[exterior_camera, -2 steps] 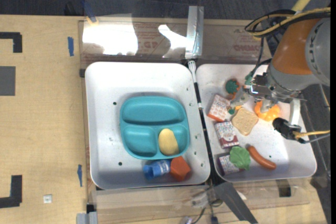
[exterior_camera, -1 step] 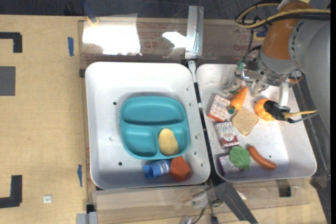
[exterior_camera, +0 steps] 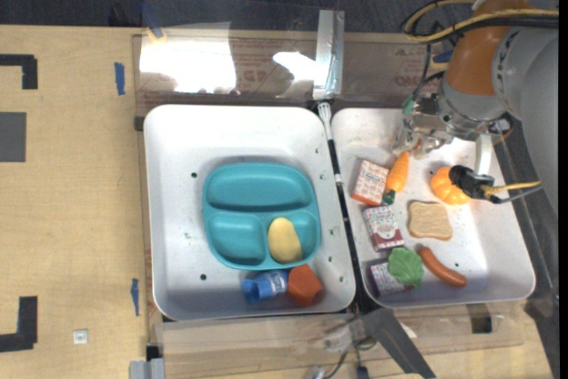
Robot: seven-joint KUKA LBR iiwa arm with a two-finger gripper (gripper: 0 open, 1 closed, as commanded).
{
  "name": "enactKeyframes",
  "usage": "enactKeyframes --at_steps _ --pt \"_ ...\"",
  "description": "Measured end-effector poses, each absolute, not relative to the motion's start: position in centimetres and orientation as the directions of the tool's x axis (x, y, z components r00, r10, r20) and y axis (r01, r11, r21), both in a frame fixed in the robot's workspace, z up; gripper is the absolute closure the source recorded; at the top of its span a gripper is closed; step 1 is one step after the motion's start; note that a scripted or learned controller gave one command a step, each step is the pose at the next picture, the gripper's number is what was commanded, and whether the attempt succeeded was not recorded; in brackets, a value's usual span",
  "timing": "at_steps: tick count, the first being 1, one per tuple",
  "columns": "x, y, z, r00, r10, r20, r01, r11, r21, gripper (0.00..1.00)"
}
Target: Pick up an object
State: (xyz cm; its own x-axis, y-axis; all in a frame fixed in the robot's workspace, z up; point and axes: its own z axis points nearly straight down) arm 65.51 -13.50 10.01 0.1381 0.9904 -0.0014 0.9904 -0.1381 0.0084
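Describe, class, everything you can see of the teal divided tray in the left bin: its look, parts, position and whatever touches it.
The teal divided tray looks like smooth moulded plastic with rounded corners. It has one wide compartment across the far side and two smaller ones nearer the camera. It lies flat, open side up, near the middle of the left bin. A yellow potato-like piece sits in its near right compartment. An orange block and a blue item lie close by its near edge.

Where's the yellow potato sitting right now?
In the camera view, the potato lies in the teal tray's lower right compartment in the left bin, just above the orange block.
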Motion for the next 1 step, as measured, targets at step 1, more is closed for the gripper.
enactKeyframes --at_steps 1 --pt "66.22 -6.18 18.97 0.094 0.996 0.002 0.996 -0.094 0.009 1.00"
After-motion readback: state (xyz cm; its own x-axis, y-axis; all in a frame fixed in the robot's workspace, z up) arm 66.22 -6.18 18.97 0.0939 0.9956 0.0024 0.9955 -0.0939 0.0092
